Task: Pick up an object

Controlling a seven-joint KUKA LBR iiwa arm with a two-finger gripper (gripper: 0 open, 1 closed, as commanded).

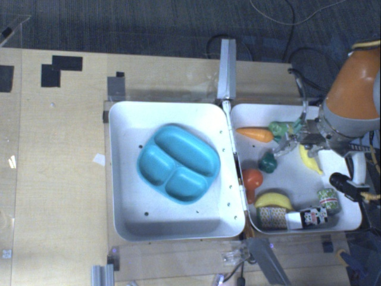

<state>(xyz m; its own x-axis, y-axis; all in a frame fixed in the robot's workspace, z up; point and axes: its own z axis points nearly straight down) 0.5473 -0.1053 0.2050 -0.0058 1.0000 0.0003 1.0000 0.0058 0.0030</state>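
In the right bin [351, 222], several small objects lie scattered on the white floor. A carrot [255, 134] lies near the upper left corner, its tip pointing toward the divider. Beside it, a green leafy piece [280, 127] sits close to the gripper [292, 140]. A dark teal round item [267, 163] lies just below the gripper, and a red tomato-like ball [252, 178] lies lower, near the left wall. A yellow lemon-like piece [272, 200] rests along the lower edge, touching a brush-like block [272, 217], with a dark bottle [309, 218] lying on its side to the right. A small green can [328, 200] stands near the bottle, and a banana [310, 159] lies partly under the arm [354, 94].

The gripper hangs low over the upper part of this bin; whether it is spread or pressed together cannot be told, and nothing is clearly pinched.

The left bin [125, 219] holds a blue divided plate [178, 162], set at a tilt. Both bins sit on a pale wooden bench [53, 177] with black tape marks [59, 69]. Dark carpet [119, 11] lies beyond, crossed by a thin cable [280, 11].
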